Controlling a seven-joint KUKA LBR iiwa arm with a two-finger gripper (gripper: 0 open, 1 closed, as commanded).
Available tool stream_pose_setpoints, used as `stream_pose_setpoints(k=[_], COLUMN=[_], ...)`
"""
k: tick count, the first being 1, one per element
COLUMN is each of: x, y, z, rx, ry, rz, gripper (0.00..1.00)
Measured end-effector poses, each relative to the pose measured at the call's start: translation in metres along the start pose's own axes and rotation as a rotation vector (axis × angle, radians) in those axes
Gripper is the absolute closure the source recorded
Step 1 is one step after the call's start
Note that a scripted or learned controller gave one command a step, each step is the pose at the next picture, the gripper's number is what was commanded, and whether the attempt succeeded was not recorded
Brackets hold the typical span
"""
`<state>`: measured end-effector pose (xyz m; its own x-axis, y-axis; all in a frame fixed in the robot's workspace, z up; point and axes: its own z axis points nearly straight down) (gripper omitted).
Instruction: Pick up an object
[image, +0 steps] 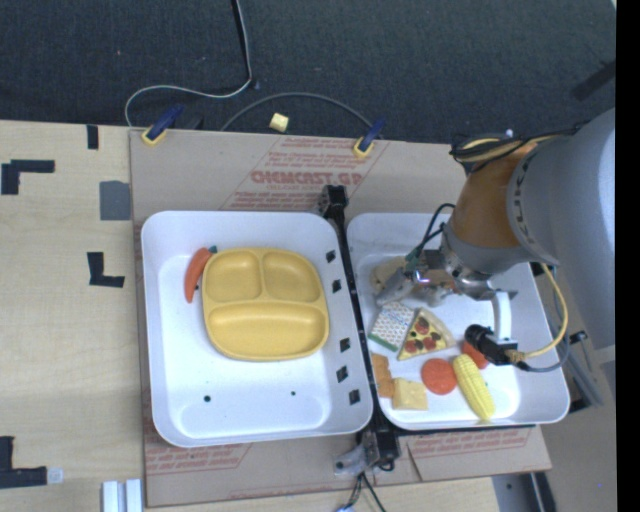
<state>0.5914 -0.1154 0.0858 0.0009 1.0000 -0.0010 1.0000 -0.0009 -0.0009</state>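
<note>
Nearest the camera, crowded along the right bin's front wall — corn cob, tomato, crackers. Just behind, pizza slice and waffle. Gripper low at the bin's left side; open or closed, cannot tell. Beyond the divider, yellow tray with carrot alongside — bare floor in front.

Yellow tray: smooth, slightly glossy plastic. White bins: smooth plastic. Bench board: matt brown cardboard.

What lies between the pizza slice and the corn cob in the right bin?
A round red piece, tomato-like, lies between the pizza slice and the corn cob in the camera view, touching or nearly touching the cob.
</note>
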Motion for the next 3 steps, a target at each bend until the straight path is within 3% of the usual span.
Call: stream_pose_setpoints(k=[1,2,3], x=[0.005,0.005,0.074], y=[0.032,0.031,-0.001], z=[0.001,-0.009,-0.131], rx=[-0.003,-0.002,-0.010], ry=[0.001,0.002,0.004], rz=[-0.003,-0.002,-0.009], gripper=[0.00,1.00,1.00])
